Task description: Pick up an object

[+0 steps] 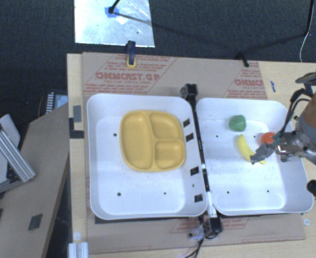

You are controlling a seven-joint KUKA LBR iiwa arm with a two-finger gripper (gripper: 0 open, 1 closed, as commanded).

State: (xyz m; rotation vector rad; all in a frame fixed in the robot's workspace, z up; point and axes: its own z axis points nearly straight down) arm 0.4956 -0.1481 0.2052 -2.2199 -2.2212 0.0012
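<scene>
Two white bins are being carried side by side on the tabletop [163, 69]. The left bin [101, 198] is holding a yellow divided plate [151, 141]. In the right bin [255, 198] a yellow banana [245, 147], a green object [237, 123] and a small orange-red object [267, 138] are lying close together near its far right part. The arm [315, 120] is being reached in from the right, low over the right bin, with the jaws [261, 153] pointed leftward just beside the banana's lower end. Whether the jaws are wide or narrow cannot be told, and nothing is being seen between them.
</scene>
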